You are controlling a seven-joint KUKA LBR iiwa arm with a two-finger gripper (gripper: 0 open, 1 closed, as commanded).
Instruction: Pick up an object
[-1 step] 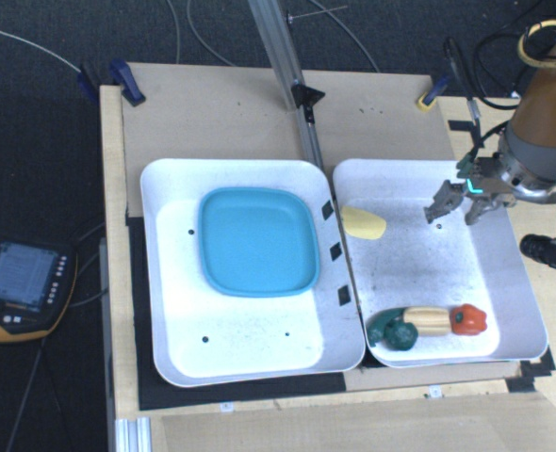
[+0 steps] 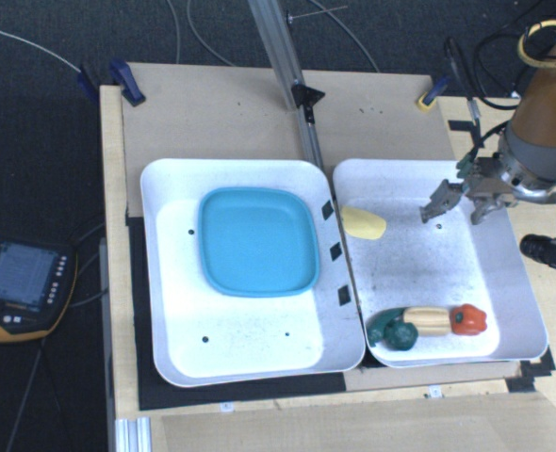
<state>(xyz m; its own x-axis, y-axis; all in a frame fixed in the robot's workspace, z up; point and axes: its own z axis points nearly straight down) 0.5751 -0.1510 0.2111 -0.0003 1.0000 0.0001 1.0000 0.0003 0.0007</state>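
Note:
My gripper (image 2: 459,207) hangs over the upper right part of the right bin (image 2: 504,262), its two fingers spread open with nothing between them. A pale yellow lemon-shaped piece (image 2: 364,223) lies at the bin's upper left, well to the left of the gripper. Along the bin's front edge lie a dark green rounded piece (image 2: 393,331), a tan stick-shaped piece (image 2: 428,321) and a red tomato-like piece (image 2: 467,319), touching one another in a row.
The left bin (image 2: 170,281) holds a light blue square plate (image 2: 259,241). A metal pole (image 2: 278,36) slants down to the divide between the bins. Blue clamps (image 2: 125,81) sit at the bench's back corners. A handheld pendant (image 2: 19,281) lies on the floor at left.

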